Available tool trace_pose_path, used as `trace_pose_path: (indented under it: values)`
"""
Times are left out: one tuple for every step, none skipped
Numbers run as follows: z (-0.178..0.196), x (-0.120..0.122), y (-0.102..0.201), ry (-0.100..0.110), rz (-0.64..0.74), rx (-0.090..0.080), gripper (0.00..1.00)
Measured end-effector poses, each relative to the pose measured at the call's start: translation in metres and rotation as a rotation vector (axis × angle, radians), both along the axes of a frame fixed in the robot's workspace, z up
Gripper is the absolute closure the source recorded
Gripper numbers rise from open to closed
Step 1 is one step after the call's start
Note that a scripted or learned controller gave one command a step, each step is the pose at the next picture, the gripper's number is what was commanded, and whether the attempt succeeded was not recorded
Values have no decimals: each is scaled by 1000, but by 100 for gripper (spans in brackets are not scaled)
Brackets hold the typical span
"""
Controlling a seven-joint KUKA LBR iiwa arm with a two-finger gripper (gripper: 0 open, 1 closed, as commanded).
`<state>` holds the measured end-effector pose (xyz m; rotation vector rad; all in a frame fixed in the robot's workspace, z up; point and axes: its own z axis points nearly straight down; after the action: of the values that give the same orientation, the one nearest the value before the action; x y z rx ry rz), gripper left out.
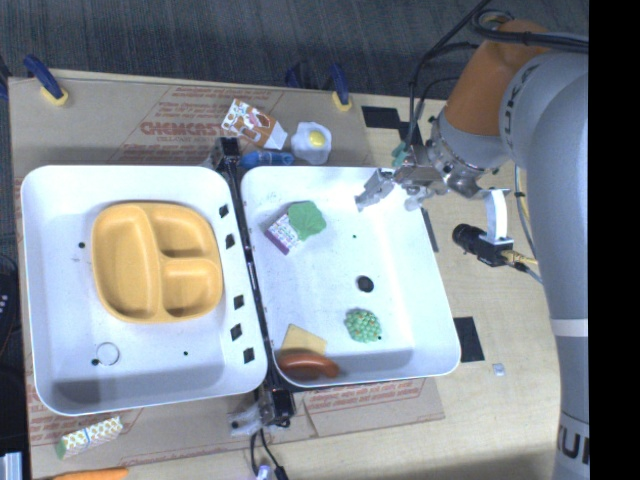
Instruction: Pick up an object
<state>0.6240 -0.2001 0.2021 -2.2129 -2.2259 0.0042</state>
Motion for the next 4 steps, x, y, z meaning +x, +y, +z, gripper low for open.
trace_pose_path:
  values:
    - [-99,-9,28,2,58,1,0]
    - [-110,-1,80,1,233,2,0]
    - [-110,11,97,-4,363,0,0]
    - [-100,11,97,-3,367,-1,100]
